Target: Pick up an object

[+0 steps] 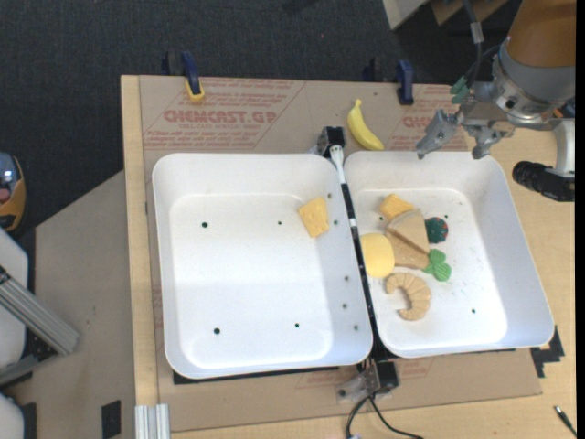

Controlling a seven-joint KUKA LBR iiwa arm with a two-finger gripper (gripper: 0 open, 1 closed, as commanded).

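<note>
closest to the camera lies the croissant (409, 295), at the near end of a tight pile in the right bin (512, 245). touching it or just beside it are a yellow round piece (376, 255), a tan wedge (409, 240), an orange-yellow wedge (395, 207), a dark green piece (436, 230) and a bright green piece (439, 268). the left bin (183, 245) holds one yellow cracker (313, 217) near the divider. a banana (363, 126) rests outside both bins, on the board behind them.

the gripper (457, 140) hangs above the far rim of the right bin, with its two fingers spread apart and nothing between them. the pile is well apart from it, nearer to the camera.

i think the main risk is the crowding. because the pieces touch each other, a finger coming down may land on top of a neighbour and not beside the chosen piece, so the fingers would push the pile or close on air. the round piece may also roll or slip out when squeezed. if the gripper descends where it is now, it could strike the bin rim. the cracker looks flat, so it may be hard to get the fingers under its edges.
</note>
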